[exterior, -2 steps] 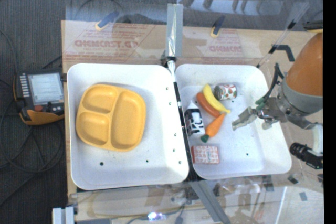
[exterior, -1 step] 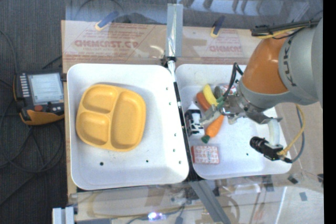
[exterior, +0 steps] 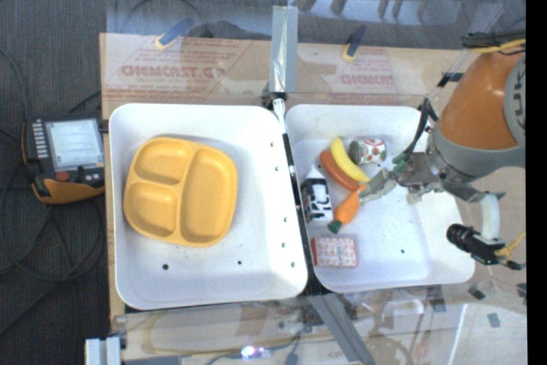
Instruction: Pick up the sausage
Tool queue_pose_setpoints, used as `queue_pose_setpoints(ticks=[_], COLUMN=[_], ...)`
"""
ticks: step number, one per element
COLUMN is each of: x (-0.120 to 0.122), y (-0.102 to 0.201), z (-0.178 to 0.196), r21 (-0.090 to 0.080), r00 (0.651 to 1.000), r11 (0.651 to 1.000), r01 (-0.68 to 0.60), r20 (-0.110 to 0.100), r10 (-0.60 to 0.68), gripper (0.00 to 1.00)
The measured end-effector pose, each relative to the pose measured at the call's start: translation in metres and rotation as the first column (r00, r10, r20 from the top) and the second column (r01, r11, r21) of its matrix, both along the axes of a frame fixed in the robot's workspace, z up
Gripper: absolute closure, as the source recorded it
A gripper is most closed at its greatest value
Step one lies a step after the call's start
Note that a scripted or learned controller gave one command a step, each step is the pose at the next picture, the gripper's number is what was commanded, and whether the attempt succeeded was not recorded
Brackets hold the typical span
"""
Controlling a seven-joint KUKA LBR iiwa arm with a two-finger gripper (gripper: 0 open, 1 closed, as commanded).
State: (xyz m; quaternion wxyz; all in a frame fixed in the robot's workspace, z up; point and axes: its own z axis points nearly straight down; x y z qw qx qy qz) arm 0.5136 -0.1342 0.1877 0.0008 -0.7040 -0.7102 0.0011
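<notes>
The tabletop (exterior: 197,68) carries two white bins side by side. The left bin (exterior: 256,261) holds a yellow plate (exterior: 181,190) with three compartments, lying toward that bin's left half. The right bin (exterior: 402,261) holds all the small things, and it serves here as the landmark.

The arm (exterior: 479,111), grey with an orange band, reaches over the right bin's right wall. Its hand (exterior: 383,182) hangs low over the middle of the right bin, pointing left toward the cluster of toys. Whether its fingers stand apart or together cannot be told, since they are thin and blurred against the bin floor.

The sausage (exterior: 340,171) lies in the upper left part of the right bin. It is a short, rounded, orange-red rod with a smooth skin, set on a slant running from upper left to lower right. A yellow banana (exterior: 348,159) lies along its upper side, touching it. The hand's tip is just beside the sausage's lower right end, with nothing visibly between the fingers.

A carrot (exterior: 346,209), orange with a green end, lies just below the sausage, tilted down to the left. A black and white bottle (exterior: 317,199) lies against the right bin's left wall. A small can (exterior: 368,150) with a red pattern sits just right of the banana. A flat pink packet (exterior: 333,251) lies near the bin's lower left corner.
</notes>
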Motion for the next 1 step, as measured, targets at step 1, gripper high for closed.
queue_pose_setpoints(ticks=[1], x=[-0.0100], y=[0.0214], z=[-0.0052], r21=[0.001], r00=[0.991], r11=[0.991], r01=[-0.134], r20=[0.000], r10=[0.134], gripper=[0.00])
